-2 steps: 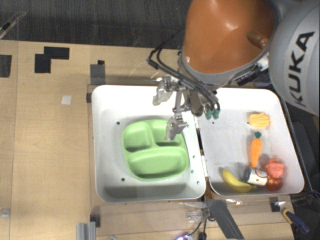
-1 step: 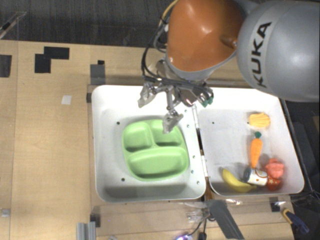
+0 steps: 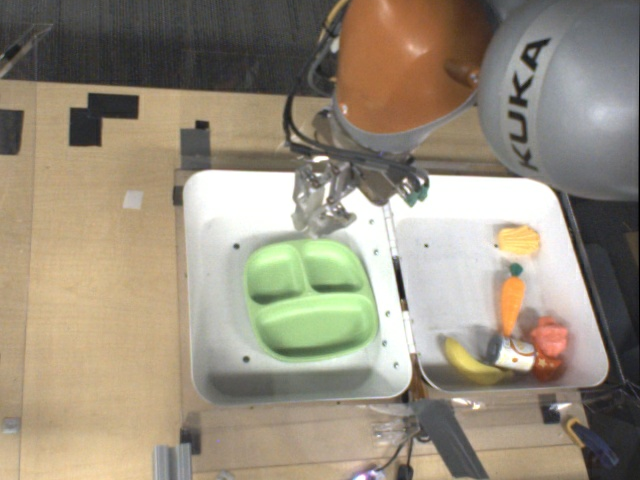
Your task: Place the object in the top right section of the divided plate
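Nearest the lens: big orange dome of the arm's wrist band (image 3: 405,48) with the grey KUKA-lettered link (image 3: 565,78) beside it, both cut off by the top and right frame edges. They hide the far rim of both bins.

Below the dome, the metal two-finger gripper (image 3: 322,211) hangs over the far edge of the left white bin (image 3: 210,298), just beyond the top right section of the green divided plate (image 3: 310,300). Fingers are a shiny blur against the white floor; can't tell how far apart they sit, or if anything is between them. Black cables (image 3: 300,118) loop off the wrist's left side.

Plate lies flat, mid left bin, three sections, all showing bare green.

Right white bin (image 3: 450,268) holds the objects, none on the plate: yellow corn-like piece (image 3: 519,239) at the far right, orange toy carrot with green top (image 3: 511,301) below it, yellow banana (image 3: 472,362) at the near rim, red-pink lumpy toy (image 3: 549,348) in the near right corner. A small white-and-dark item (image 3: 508,350) between banana and red toy is too small to identify.

Surface: light wooden bench (image 3: 90,298) with black square markings (image 3: 100,116) at the far left. Dark carpeted floor (image 3: 150,23) beyond it.
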Robot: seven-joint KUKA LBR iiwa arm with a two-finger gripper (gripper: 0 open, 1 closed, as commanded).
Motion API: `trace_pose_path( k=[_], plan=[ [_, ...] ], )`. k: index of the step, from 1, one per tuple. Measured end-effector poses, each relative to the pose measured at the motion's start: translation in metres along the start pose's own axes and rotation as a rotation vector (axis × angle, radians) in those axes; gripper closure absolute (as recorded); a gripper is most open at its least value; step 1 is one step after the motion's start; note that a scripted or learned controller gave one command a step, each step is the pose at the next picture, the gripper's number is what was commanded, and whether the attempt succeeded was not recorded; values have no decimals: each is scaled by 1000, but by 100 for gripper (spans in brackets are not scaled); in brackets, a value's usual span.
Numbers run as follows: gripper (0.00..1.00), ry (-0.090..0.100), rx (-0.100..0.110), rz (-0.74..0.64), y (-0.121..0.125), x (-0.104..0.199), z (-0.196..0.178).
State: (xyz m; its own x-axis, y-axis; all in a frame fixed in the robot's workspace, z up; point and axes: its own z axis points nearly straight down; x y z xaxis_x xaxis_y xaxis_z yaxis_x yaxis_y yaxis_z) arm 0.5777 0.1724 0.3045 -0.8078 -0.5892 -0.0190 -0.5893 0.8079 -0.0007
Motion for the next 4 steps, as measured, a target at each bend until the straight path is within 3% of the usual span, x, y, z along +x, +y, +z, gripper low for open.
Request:
trace_pose_path(
  k=[1,2,3,4],
  plan=[
    [100,11,-1,-239,7,54,28],
    [100,8,2,-277,-33,89,-35],
    [100,9,-2,-412,7,48,-26],
    [100,7,-3,-666,37,6,-81]
  ],
)
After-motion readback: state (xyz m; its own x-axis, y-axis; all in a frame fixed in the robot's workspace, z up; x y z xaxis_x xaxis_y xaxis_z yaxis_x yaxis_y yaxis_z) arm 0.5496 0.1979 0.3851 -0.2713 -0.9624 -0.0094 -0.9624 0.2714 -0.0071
